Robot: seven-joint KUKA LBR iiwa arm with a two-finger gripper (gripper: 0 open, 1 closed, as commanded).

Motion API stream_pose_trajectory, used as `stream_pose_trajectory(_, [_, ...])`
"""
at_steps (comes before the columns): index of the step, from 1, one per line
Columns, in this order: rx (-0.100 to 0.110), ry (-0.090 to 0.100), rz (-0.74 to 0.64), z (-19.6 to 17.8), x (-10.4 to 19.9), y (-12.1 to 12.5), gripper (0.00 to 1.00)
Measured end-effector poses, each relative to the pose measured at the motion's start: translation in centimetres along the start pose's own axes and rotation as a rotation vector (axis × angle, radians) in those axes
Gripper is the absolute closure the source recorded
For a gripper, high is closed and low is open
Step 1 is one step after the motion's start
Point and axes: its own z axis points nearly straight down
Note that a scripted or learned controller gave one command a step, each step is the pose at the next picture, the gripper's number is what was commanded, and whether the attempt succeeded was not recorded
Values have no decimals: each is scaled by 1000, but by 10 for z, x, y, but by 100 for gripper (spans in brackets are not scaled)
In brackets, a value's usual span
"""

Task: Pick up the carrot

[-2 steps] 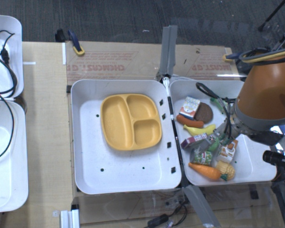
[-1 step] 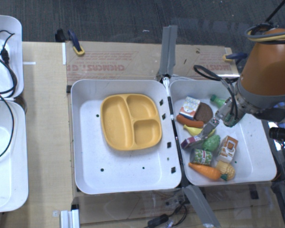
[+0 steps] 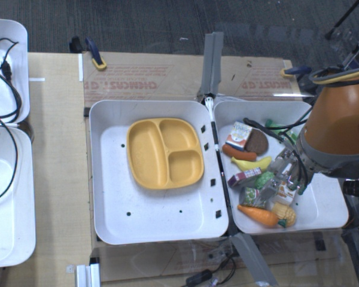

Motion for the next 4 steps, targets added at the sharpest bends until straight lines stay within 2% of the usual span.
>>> stream_pose_trajectory(1, [-1,0,-119,39,-9,-13,0])
stream_pose_trajectory(2, [-2,-1,-38,100,-40,-13,0])
stream_pose_trajectory(3, [-6,-13,-89,97,-19,-20,0])
stream_pose_trajectory(4, [-2,-3,16,99,-104,-54,0])
